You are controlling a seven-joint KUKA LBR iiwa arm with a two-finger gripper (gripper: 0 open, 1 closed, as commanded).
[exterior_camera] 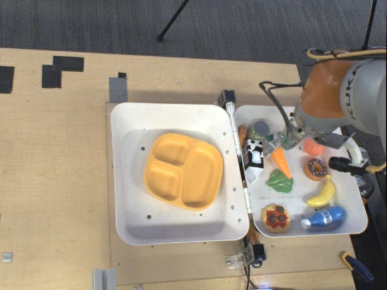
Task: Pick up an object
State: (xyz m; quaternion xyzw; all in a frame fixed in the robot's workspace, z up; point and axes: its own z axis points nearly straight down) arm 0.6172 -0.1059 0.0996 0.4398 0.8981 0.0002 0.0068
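The right bin [357, 222] holds several small toys. Among them are an orange carrot [281, 162], a green leafy piece [280, 180], a chocolate donut [315, 168], a yellow banana [322, 194], a blue bottle [324, 218] and a round pizza-like toy [276, 217]. A black-and-white item [254, 154] lies by the bin's left wall. A grey round piece [260, 127] and a coral piece [314, 146] sit further back. My gripper [283, 140] hangs low over the back of this bin, just above the carrot's upper end.
The left bin [127, 162] holds an orange divided plate [183, 170]. The arm's orange band [320, 89] and grey body cover the right bin's far right corner. A black bracket [227, 96] sits between the bins at the back.
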